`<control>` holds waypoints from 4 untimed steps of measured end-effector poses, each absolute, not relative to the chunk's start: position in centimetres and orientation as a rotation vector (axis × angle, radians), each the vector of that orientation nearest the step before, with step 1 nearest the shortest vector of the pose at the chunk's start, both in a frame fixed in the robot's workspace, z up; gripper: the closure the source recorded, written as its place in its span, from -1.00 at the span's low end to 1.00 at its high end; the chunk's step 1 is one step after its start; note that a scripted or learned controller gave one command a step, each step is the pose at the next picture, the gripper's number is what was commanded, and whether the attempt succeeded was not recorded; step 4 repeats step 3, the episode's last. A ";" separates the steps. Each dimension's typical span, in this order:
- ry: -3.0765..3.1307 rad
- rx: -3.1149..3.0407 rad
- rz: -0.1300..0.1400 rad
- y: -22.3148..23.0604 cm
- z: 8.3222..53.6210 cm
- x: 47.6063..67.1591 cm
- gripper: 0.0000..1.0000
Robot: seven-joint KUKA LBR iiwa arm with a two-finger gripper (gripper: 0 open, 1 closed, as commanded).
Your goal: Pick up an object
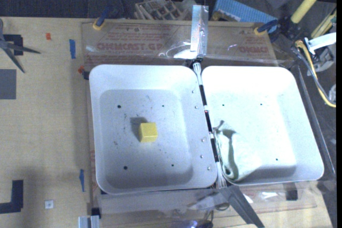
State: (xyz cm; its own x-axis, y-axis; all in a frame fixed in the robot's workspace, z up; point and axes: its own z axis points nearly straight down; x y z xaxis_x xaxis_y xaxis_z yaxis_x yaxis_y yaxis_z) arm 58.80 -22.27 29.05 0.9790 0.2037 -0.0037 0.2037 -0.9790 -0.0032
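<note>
Plainly, the yellow block (148, 132) lies alone near the middle of the left bin (107, 83), slightly below centre, well apart from every wall; lying so, it seems easy to approach from above, with open floor all round for fingers. A pale, limp item (230, 152) hugs the lower left edge of the right bin (278, 83), beside the divider (206, 115), which would crowd a grasp. How the gripper stands I cannot tell.

Lab — bench (37, 131), cables (320, 88)
</note>
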 end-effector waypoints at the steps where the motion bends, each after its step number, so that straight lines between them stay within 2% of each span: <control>1: -0.321 -3.122 0.006 -22.3 29.0 58.8 -1.00; 2: -0.340 -3.112 -0.011 -21.7 8.8 53.3 -1.00; 3: -0.335 -3.117 -0.009 -21.9 9.7 53.2 1.00; 4: -0.335 -3.117 -0.009 -21.9 9.7 53.2 1.00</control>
